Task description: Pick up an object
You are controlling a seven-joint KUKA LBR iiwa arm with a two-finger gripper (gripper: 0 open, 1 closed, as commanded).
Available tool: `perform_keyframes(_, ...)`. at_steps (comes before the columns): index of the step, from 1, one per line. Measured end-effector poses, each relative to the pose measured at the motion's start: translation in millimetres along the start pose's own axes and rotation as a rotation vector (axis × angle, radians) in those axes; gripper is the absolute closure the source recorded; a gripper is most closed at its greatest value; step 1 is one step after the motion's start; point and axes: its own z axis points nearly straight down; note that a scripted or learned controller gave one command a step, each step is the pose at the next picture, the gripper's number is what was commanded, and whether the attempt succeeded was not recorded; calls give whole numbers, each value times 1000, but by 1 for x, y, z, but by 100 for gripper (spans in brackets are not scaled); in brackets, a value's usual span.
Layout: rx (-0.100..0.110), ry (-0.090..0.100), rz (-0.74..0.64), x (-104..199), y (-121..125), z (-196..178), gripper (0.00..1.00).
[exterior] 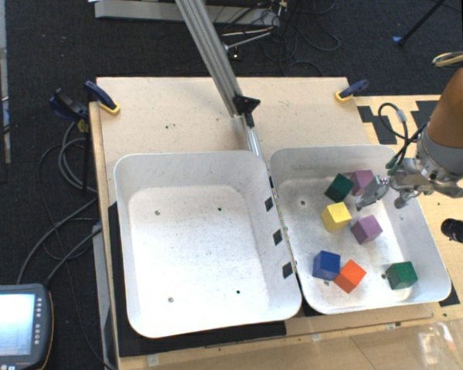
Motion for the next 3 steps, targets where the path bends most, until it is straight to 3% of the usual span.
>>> perform_keyframes(1,-2,-1,0,-3,-1,44,0)
perform_keyframes(2,-26,-8,-3,-5,5,68,0)
perform_keyframes(3,-29,-7,0,-5,6,59,100)
